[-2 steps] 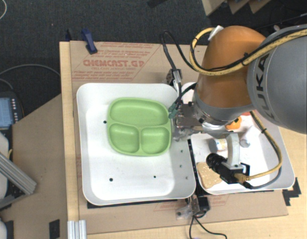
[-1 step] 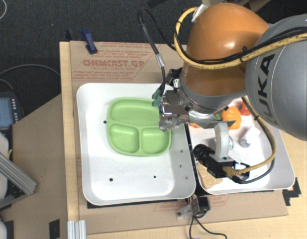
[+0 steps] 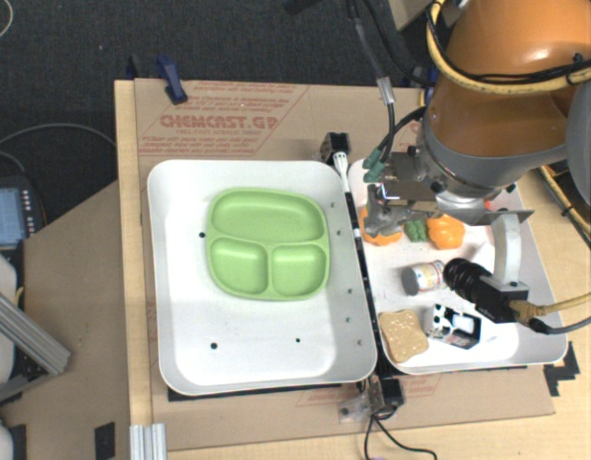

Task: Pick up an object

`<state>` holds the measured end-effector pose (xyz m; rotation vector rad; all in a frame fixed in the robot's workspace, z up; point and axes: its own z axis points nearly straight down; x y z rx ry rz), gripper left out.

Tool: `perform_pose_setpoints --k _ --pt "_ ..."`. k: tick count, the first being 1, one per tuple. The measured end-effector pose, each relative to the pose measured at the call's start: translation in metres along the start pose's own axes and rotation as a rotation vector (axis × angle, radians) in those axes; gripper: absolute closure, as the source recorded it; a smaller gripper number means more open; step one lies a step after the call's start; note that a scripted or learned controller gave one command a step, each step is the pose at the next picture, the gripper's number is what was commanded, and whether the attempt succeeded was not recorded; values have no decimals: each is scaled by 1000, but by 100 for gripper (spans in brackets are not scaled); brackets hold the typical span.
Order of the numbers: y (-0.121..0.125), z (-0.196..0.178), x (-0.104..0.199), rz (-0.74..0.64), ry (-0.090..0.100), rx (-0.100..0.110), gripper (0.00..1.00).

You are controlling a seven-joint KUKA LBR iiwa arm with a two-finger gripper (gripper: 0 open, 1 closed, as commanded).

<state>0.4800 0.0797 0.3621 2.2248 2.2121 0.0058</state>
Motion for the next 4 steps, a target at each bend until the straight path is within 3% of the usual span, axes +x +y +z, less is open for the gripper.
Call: perform_pose_setpoints --k 1,2,3,4 --pt "6 9 100 -16 4 4 100" --pt "7 -2 94 -7 1 1 100" --pt "-4 132 -1 7 -6 22 100" --pt "1 -46 33 -11 7 -14 100"
